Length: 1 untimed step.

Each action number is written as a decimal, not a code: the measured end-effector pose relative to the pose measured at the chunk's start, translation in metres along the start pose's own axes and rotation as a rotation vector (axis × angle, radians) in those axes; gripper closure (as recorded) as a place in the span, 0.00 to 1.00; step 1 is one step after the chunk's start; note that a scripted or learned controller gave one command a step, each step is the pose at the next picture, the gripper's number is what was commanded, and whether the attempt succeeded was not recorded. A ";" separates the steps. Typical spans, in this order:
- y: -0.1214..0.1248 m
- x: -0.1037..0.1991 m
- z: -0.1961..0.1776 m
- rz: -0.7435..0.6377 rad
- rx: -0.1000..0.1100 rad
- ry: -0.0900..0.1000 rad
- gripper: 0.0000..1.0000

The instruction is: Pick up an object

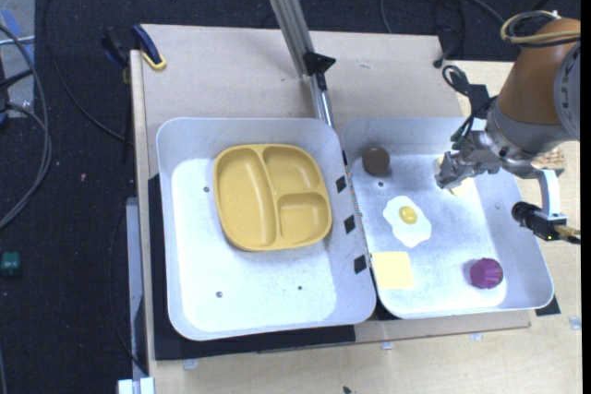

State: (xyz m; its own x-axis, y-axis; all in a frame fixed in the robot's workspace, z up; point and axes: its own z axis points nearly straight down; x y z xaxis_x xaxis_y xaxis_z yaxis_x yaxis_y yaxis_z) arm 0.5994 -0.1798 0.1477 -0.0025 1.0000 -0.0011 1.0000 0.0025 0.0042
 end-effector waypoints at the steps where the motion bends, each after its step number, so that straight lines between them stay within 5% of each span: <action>1: -0.003 -0.009 -0.050 0.003 -0.002 -0.002 1.00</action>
State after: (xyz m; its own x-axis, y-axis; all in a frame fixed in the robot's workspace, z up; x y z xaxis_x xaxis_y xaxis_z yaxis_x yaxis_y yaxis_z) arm 0.5961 -0.1885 0.1982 0.0001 1.0000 -0.0028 1.0000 -0.0001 0.0064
